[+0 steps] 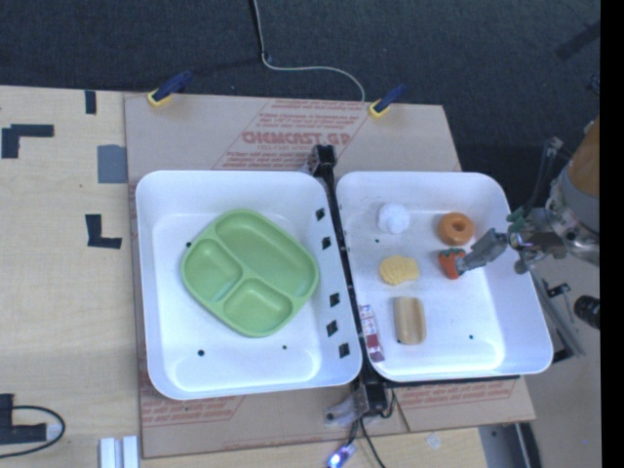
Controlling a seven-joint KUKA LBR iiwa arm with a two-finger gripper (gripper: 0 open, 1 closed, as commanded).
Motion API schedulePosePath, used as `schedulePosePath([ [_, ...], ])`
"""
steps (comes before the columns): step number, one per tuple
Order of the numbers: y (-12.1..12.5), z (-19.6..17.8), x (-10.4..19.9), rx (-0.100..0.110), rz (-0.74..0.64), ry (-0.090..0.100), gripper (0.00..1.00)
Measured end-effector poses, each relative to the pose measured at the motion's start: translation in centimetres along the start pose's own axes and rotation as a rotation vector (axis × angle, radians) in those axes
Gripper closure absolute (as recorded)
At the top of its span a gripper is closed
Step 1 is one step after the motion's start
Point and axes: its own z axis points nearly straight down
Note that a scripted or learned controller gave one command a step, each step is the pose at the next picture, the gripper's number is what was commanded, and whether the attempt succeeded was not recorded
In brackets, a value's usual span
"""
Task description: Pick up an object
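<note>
Camera view catches the reach: end effector, grip unreadable, beside the red toy near the right bin's right edge; next, close squarely.

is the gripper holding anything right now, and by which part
Cannot be told. The gripper sits right against the small red toy in the right bin, but a grip isn't visible.

Two white bins at frame centre, one green divided tray left, five small food items right, two clamps at top
</note>
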Motion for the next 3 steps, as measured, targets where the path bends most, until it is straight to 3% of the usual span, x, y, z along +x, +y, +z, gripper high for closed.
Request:
schedulePosePath([
  [1,-0.4,13.7,2.0,0.012,-0.001,0.004,0.00],
  [2,3.4,18.7,2.5,0.001,-0.001,0.000,0.00],
  [3,8.5,18.4,1.5,-0.004,-0.001,-0.001,0.00],
])
